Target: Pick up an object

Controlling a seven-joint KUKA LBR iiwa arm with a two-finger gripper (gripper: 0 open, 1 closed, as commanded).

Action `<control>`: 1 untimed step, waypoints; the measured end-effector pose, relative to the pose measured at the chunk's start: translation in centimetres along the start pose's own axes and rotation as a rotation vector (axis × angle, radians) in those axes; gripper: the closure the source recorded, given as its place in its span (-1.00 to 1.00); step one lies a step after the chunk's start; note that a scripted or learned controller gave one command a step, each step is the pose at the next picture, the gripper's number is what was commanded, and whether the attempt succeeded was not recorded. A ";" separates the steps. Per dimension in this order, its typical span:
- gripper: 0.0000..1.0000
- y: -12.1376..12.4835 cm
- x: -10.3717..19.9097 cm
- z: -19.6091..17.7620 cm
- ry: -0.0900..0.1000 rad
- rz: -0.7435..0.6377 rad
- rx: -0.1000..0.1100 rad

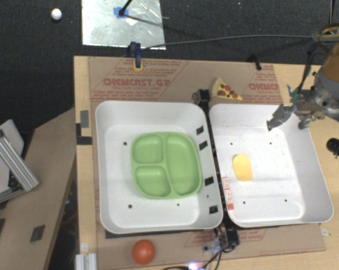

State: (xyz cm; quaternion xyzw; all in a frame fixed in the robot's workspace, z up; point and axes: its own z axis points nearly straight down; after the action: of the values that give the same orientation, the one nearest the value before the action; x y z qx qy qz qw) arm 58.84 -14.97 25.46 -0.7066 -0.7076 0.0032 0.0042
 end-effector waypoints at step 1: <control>-1.00 0.2 0.0 -0.7 -0.002 -0.002 -0.012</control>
State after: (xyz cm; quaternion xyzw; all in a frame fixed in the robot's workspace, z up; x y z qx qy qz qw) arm 59.06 -14.94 26.15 -0.7058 -0.7084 -0.0003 -0.0007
